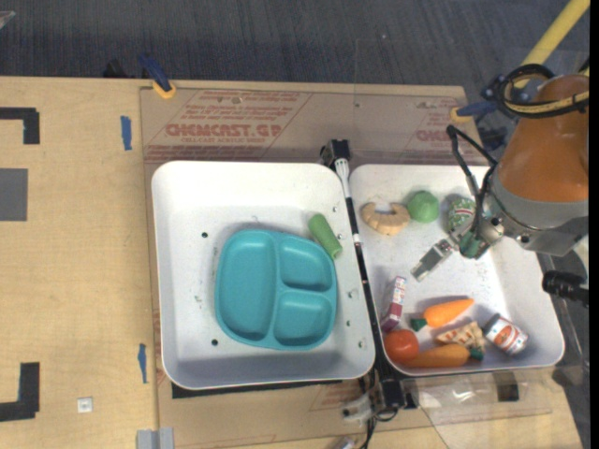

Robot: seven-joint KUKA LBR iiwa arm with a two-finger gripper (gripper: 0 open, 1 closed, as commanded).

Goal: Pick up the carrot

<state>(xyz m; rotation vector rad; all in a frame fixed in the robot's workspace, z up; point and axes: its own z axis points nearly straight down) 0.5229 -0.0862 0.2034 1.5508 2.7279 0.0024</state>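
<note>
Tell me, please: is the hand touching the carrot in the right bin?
Apart. The camera view shows the hand over the middle of the right bin, with bare white bin floor between it and the carrot, which lies nearer the front edge.

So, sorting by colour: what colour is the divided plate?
Teal, a light blue-green plate, seen in the camera view.

arm [547,171]: grey body | broad orange band | black cables looped up top | tool [432,261]: dark/silver metal

We've got bright, even overhead light here, soft shadows hugging the bin [173,279] walls. Whites run slightly hot, the arm [547,148] looks a touch blurred, and fine detail stays grainy.
</note>
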